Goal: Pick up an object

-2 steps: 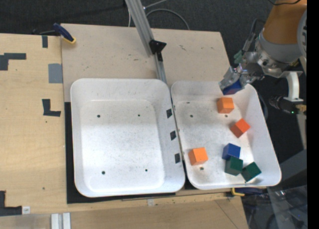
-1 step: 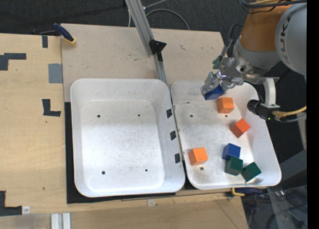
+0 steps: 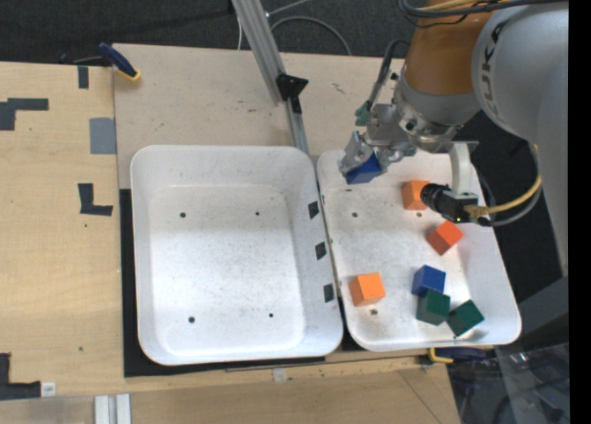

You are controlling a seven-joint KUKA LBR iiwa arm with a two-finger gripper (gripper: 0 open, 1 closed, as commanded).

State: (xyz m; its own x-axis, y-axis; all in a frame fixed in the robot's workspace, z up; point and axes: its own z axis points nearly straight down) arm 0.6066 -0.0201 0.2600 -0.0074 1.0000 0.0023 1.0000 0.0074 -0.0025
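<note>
While the claw (image 3: 367, 162) hangs over the far-left corner of the right bin (image 3: 480, 316), it's clamped on a blue block (image 3: 364, 171), lifted clear of the bin floor. Risk, imo: the grip looks shallow, w/ the block low between the fingers, so a quick swing could shake it loose back into the bin. Arm (image 3: 503, 39) reaches in from the counter's right, orange band above the wrist, wrist tipped down-left. Other blocks sit near the bin's right and near edges: orange cube (image 3: 367, 288), blue cube (image 3: 428, 279), green ones (image 3: 432, 307).
</note>
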